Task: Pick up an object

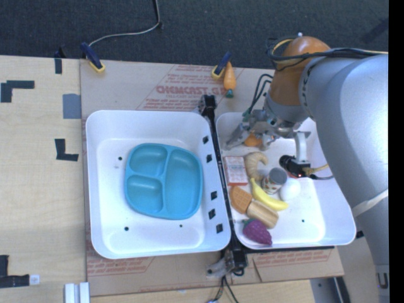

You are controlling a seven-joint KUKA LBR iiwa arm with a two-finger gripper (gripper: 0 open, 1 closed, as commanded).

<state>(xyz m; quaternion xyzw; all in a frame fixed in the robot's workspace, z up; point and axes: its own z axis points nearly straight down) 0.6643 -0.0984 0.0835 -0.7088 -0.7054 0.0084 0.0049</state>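
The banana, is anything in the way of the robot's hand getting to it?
Yes, somewhat. The gripper sits at the right bin's far end; a croissant lies between it and the banana, and a small jar touches the banana.

Pale wooden bench top (38,188) with grey and black tape marks (71,105); a cardboard sheet (158,90) printed in red lies over it. Beyond the far edge, dark carpeted floor (208,17) crossed by a thin pale cable (136,31). Even, diffuse lighting.
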